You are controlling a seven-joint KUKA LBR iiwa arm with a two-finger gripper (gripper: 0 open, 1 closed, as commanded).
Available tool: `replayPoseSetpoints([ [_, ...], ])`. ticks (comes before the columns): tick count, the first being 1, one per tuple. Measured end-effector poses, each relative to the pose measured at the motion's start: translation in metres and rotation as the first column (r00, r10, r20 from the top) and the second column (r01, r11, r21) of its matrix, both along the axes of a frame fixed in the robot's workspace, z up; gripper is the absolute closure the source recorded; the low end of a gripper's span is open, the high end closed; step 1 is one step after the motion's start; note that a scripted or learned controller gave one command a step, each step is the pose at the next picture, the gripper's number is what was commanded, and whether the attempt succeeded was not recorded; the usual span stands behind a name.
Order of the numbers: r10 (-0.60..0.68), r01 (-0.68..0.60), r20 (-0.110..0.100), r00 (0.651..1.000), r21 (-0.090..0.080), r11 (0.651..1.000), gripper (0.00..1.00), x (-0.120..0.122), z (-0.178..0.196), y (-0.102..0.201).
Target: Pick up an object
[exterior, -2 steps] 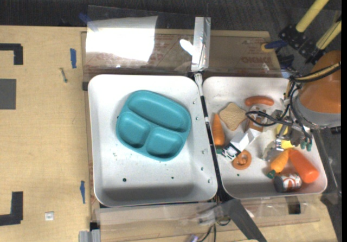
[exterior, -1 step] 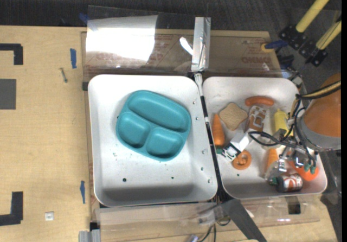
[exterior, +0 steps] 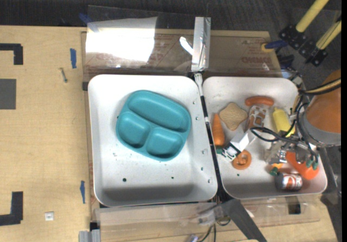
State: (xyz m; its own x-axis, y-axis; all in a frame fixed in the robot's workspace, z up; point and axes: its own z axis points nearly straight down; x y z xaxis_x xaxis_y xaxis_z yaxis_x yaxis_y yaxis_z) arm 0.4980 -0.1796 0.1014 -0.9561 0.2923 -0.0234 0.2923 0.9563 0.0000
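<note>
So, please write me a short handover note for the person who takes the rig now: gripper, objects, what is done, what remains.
Gripper: low over the right white bin, amid the clutter; finger state unclear.
Objects: right bin holds an orange carrot-shaped toy, a tan bread-slice toy, a yellow corn-like piece and a small metal can. Left white bin holds a teal divided plate.
Done: nothing visibly lifted.
Left: grasp one object and raise it.

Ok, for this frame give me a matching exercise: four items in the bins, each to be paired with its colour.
Items:
1. divided plate in the left bin
2. carrot by the right bin's left wall
3. corn cob
4. can near the front edge

Colours:
A. yellow
B. silver
C. teal
D. orange

Pairs: 1-C, 2-D, 3-A, 4-B
</note>
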Motion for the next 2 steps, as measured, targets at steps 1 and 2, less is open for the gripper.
replayPoseSetpoints([
  [1, 0.081, -0.081, -0.006, 0.997, 0.003, 0.997, 1.0, -0.0033, 0.1556, 0.0485],
  [2, 0.08, -0.08, -0.015, 0.997, 0.005, 0.997, 0.0, -0.0052, 0.1515, 0.0481],
])
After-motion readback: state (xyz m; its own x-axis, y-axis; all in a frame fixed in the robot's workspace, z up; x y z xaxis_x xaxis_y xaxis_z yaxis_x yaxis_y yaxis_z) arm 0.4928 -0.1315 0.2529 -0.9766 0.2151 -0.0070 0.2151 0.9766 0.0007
